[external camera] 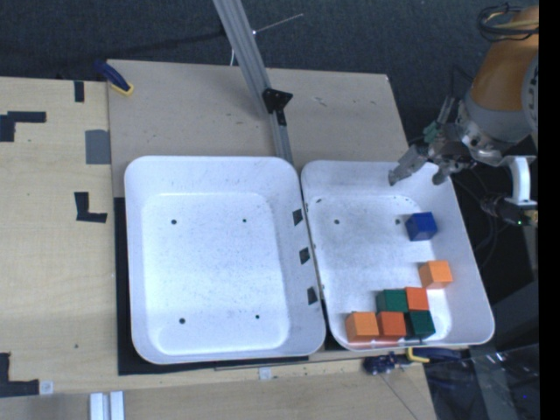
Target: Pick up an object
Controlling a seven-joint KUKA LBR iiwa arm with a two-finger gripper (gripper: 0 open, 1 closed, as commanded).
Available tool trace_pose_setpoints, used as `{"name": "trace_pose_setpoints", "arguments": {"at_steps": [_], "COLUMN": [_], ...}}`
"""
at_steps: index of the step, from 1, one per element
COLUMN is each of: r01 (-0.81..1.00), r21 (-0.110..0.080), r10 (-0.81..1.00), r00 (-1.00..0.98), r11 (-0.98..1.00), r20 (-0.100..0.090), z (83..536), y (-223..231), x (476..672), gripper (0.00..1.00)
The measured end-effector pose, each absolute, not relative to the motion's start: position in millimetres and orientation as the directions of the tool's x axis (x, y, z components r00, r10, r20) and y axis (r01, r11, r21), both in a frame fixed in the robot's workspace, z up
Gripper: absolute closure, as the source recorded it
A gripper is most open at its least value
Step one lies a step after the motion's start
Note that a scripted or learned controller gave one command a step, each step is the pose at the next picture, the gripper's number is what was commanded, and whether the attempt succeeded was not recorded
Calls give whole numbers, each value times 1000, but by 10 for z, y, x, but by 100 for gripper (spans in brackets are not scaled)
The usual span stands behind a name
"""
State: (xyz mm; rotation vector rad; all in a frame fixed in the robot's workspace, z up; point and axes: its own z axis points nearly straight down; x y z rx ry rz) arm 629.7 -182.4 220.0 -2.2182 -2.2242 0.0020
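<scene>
My gripper [422,170] hangs over the back right rim of the right bin [350,178], its two fingers spread apart with nothing between them. A blue block [421,226] lies in that bin, a short way in front of the gripper. Further forward an orange block [435,273] sits near the right wall. A cluster fills the front right corner: an orange block [361,325], another orange block [392,324], a green block [392,301], a red-orange block [416,298] and a dark green block [422,323].
The left bin [210,256] sits beside the right one. A slanted metal post [249,51] with a black clamp rises behind the bins. The arm's grey and orange body [507,77] stands at the right.
</scene>
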Motion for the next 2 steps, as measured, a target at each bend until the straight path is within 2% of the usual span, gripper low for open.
{"name": "trace_pose_setpoints", "arguments": {"at_steps": [1,2], "r01": [1000,1000], "r21": [-2,-8], "r10": [1000,1000], "r00": [-2,-2], "r11": [2,2], "r20": [-1,0], "z": [2201,1552], "y": [-1826,-1836], "x": [6296,6270], "gripper": [0,0]}}
